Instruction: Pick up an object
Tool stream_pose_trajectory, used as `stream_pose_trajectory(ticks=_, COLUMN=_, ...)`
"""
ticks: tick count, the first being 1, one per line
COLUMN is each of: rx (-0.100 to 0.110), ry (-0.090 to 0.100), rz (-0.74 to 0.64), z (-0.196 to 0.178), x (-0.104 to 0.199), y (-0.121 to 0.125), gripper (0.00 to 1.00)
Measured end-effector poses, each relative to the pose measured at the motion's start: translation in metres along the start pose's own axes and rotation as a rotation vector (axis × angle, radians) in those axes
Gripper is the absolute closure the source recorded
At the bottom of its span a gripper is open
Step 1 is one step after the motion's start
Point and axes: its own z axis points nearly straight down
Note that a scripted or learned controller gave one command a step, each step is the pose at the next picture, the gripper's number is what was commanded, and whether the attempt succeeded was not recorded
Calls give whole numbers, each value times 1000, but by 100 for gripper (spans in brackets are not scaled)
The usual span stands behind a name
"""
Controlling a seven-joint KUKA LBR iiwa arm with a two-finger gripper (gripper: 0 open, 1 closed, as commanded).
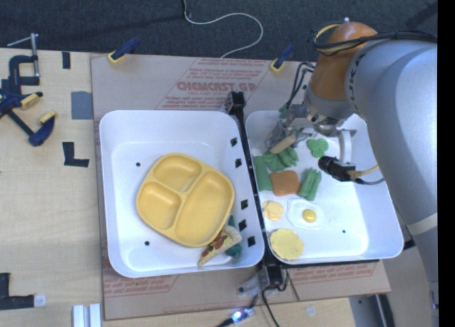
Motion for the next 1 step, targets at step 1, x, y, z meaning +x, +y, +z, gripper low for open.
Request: stream_pose_trajectory(ticks=1, rx=-4, ry=1, rz=2, z=-63, x=4, y=-2, gripper=100)
